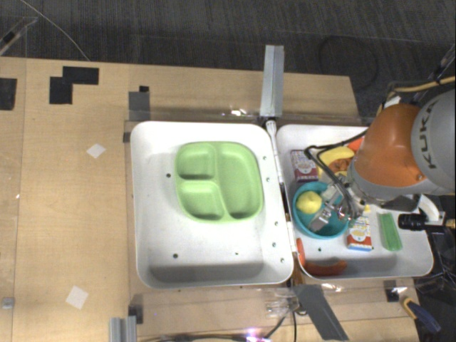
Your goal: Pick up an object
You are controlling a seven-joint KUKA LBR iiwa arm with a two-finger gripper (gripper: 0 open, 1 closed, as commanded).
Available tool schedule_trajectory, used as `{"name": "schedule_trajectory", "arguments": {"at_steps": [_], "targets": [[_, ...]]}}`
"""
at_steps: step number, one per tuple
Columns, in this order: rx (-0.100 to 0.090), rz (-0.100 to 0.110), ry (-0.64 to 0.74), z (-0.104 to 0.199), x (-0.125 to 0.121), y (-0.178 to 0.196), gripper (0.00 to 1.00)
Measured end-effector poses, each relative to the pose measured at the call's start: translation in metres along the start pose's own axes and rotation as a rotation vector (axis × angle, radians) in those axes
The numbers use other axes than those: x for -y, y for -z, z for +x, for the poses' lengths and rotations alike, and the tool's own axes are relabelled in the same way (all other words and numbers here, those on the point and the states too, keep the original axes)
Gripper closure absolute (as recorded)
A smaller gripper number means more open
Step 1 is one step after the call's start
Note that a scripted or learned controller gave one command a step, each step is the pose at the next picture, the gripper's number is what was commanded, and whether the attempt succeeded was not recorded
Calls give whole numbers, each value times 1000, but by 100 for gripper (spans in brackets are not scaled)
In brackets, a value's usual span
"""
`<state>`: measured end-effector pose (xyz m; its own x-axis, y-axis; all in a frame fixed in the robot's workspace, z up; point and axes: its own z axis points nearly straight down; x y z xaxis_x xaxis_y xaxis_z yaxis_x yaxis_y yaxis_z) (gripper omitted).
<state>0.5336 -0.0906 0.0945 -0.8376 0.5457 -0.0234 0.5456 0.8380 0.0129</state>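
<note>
The right bin (413, 266) holds several objects. A teal bowl (306, 223) sits in its left half with a yellow lemon-like fruit (308, 202) inside. My gripper (333, 211) reaches down into the bowl, just right of the yellow fruit. A red and white box (303, 166) lies behind the bowl, and a yellow banana (335, 154) lies beside it, partly under the arm. A small carton (360, 235) and a green stick (389, 231) lie right of the bowl. A red object (324, 266) rests at the bin's front wall.
The left bin (153, 248) carries a light green divided plate (217, 181). The arm's orange band (388, 152) covers the back right of the right bin. A metal post (273, 77) stands behind the wall between the bins.
</note>
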Motion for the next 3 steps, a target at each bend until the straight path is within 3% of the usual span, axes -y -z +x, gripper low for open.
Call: {"name": "schedule_trajectory", "arguments": {"at_steps": [1, 2, 3], "targets": [[-3, 3, -39, -63, -50, -4, 0], [-3, 1, -200, -32, -22, -2, 0], [-40, 29, -350, -103, -51, -5, 0]]}}
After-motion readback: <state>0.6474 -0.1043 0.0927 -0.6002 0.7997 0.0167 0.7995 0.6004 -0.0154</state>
